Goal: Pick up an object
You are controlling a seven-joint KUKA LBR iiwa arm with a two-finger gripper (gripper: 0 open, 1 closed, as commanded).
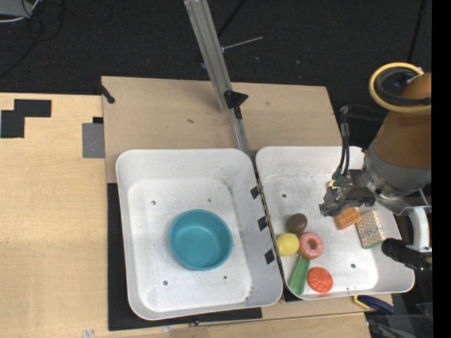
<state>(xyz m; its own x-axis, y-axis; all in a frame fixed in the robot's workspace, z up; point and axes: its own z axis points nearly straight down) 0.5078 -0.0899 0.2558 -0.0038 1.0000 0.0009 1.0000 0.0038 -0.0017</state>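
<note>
The right bin [299, 166] holds several small items: a brown round piece [297, 222], a yellow ball [287, 243], a pink ringed doughnut [311, 245], a green stick [299, 274], a red-orange ball [320, 279], a speckled beige block [369, 229] and an orange block [347, 220]. My gripper [337, 203] hangs low over the right side of this bin. It is just up and left of the orange block, close to it or touching it. The dark wrist hides whether anything is gripped.
A teal bowl [201, 239] sits in the left bin [141, 167]. A slanted aluminium bar [211, 48] rises from behind the divider between the bins. The grey and orange arm body [402, 139] looms over the right bin's right edge.
</note>
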